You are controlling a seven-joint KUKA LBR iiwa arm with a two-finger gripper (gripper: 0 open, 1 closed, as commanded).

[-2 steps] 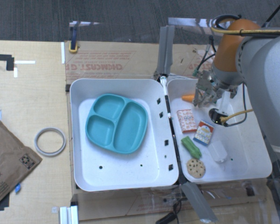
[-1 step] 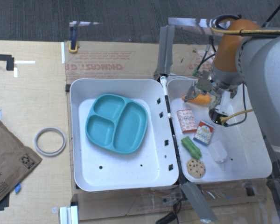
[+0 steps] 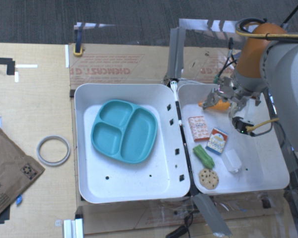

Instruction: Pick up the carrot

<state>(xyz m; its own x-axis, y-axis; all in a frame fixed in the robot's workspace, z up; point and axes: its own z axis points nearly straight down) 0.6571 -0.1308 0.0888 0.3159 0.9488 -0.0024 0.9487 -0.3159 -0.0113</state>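
Hanging over the far part of the right bin [image 3: 268, 180], the gripper [image 3: 234, 99] sits low at the end of the grey arm [image 3: 283, 68], just below its orange band [image 3: 256, 51]. The carrot [image 3: 214, 104] lies on the bin floor at the far left corner of that bin, directly beside the gripper on its left, and appears to touch or slip under the tool's edge. Its long axis runs roughly left to right, the narrow tip pointing left toward the divider between the bins. Whether the carrot is between the gripping parts, I cannot tell; the wrist body hides them.

Nearer in the same bin lie a red-and-white snack box [image 3: 198, 128], a small carton [image 3: 216, 141], a green vegetable [image 3: 203, 156] and a cookie [image 3: 208, 178], all well apart from the carrot. The left bin [image 3: 89, 182] holds a teal divided plate [image 3: 124, 131].

Judgement: the coming move turns on a short shift leftward, with closure across the carrot's short width.
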